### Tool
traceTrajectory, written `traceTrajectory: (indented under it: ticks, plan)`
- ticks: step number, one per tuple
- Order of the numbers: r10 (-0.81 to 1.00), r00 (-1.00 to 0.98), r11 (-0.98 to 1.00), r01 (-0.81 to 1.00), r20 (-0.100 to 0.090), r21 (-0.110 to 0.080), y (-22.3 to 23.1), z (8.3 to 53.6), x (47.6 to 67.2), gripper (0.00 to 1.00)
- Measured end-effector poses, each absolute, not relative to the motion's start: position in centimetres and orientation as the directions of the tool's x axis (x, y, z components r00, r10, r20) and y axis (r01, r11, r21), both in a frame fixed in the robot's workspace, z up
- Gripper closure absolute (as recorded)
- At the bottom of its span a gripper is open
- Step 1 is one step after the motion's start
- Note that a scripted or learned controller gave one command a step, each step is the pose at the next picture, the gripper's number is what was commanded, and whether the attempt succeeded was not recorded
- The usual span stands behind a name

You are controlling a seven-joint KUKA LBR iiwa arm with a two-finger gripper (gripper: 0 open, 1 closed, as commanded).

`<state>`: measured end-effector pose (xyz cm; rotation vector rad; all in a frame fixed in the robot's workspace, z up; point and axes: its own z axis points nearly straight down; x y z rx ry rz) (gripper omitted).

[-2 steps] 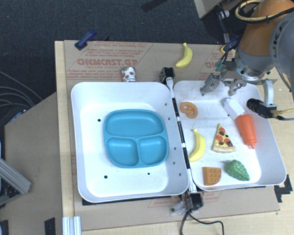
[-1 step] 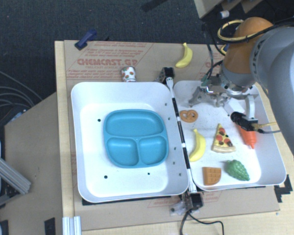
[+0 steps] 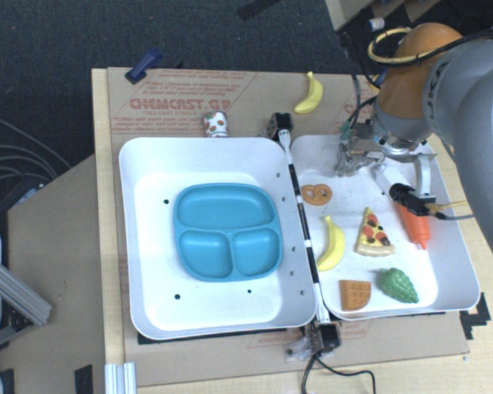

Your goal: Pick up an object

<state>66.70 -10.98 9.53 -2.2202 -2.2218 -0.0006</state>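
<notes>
Claw: the gripper [image 3: 360, 156] hangs over the far part of the right bin [image 3: 456, 281], fingers pointing down; how far they part cannot be told, and nothing shows between them.
Near row, right bin: one waffle square [image 3: 355, 294]; one green leafy piece [image 3: 398, 286].
Middle, right bin: one banana [image 3: 332, 245] by the left wall; one pizza slice [image 3: 374, 235]; one carrot [image 3: 416, 224] to the right.
Farther, right bin: one pretzel [image 3: 315, 194], near the claw.
Left bin [image 3: 140, 220]: one blue divided plate [image 3: 227, 230].
Surface: brown printed board [image 3: 189, 101] under both bins.
On board, far: second banana [image 3: 309, 95]; one small spotted object [image 3: 216, 124]; one blue piece [image 3: 143, 66] at the edge.
Room: dark carpet [image 3: 49, 39]; cables at left.
</notes>
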Motion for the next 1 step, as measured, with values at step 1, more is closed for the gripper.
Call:
traceTrajectory:
  ticks: [1]
  plan:
    - [1.000,-0.001,0.001,1.000,0.001,0.002,-10.97,10.56,66.75,1.00]
